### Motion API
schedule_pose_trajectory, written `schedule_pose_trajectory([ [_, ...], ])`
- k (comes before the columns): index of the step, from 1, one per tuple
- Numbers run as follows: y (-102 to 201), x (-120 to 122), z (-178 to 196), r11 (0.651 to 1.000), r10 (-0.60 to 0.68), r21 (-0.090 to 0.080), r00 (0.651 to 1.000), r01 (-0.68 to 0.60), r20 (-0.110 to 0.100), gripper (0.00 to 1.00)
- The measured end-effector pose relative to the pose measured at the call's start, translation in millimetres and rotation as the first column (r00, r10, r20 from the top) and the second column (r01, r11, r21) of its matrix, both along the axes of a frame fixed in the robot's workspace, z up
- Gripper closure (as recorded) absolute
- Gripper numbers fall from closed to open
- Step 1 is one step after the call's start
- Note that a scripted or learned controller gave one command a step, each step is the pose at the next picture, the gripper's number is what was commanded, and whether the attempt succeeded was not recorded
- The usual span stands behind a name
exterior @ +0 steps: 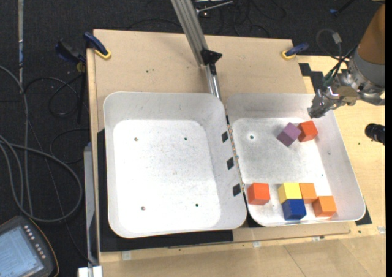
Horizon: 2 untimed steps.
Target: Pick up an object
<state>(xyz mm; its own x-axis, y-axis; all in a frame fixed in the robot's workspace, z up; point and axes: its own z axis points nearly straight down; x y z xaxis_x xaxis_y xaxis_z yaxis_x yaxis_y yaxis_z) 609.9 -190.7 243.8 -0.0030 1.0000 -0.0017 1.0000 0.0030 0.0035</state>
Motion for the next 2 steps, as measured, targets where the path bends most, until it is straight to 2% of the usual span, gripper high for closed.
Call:
schedule_pose_trajectory([
  [2,108,-25,-6,1.0,0.005,0.004,1.0,-0.005,-0.005,1.0],
])
